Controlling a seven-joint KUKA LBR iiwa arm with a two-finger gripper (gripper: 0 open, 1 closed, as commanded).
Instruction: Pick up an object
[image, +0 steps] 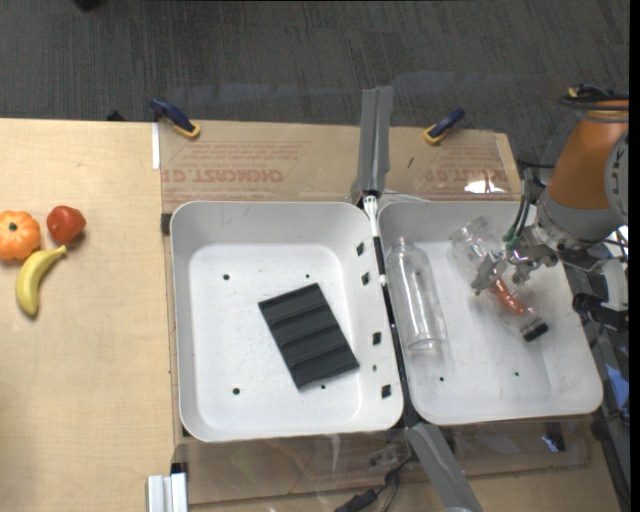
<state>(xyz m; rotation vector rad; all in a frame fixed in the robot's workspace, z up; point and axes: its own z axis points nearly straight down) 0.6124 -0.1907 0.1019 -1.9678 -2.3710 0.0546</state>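
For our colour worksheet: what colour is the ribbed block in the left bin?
Black, seen in the camera view: ribbed block.

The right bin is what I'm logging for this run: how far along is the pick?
Done: the end effector has reached into the right bin, low over a clear plastic item with an orange part. In hand: nothing clearly; whether it grips that item cannot be told. Left: a confirmed grasp and lift. The clear tube lies untouched by the divider, and the black ridged block sits in the left bin.
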